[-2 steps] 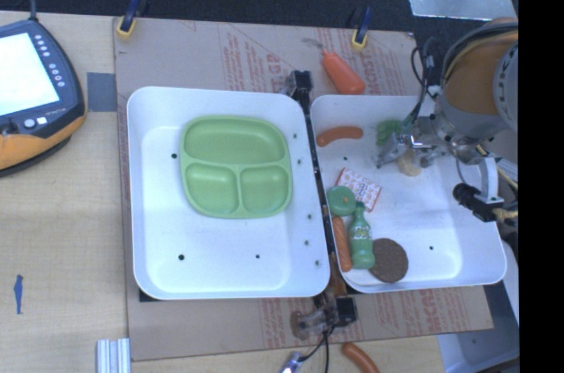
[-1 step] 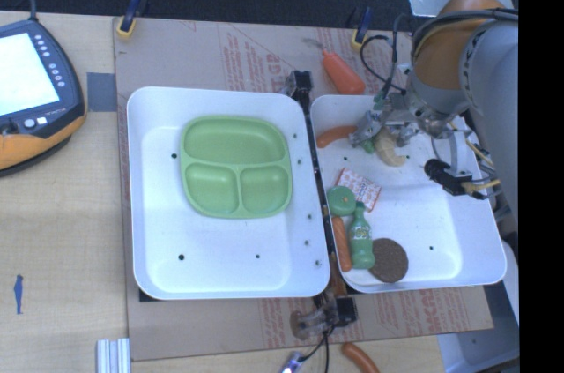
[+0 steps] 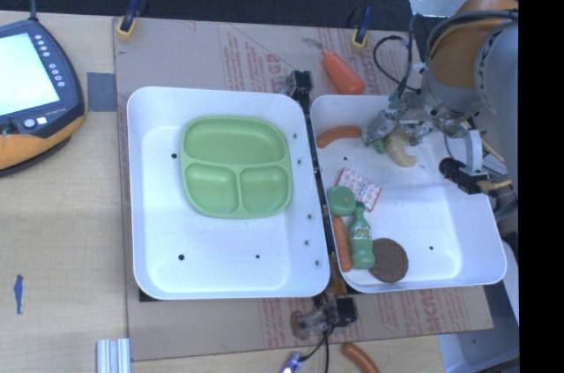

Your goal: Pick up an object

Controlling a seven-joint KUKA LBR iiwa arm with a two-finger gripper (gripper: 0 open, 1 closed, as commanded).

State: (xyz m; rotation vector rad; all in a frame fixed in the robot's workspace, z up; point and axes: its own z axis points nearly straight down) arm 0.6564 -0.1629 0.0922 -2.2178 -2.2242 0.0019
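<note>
Over the far end of the right white bin (image 3: 476, 270), near the worktop's right edge, the arm's metal tool (image 3: 394, 126) hangs low at a pale beige rounded object (image 3: 404, 152); how far it is open I cannot tell. An orange sausage-shaped piece (image 3: 338, 135) lies just beside it. Along this bin's left wall sit a green plastic bottle (image 3: 359, 230), a thin orange carrot (image 3: 341, 243) and a brown round cookie (image 3: 389, 260). A green divided plate (image 3: 236, 166) rests in the left white bin (image 3: 159, 265).

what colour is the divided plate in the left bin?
Light green. The divided plate lies flat in the left bin, clearest in the camera view.
</note>
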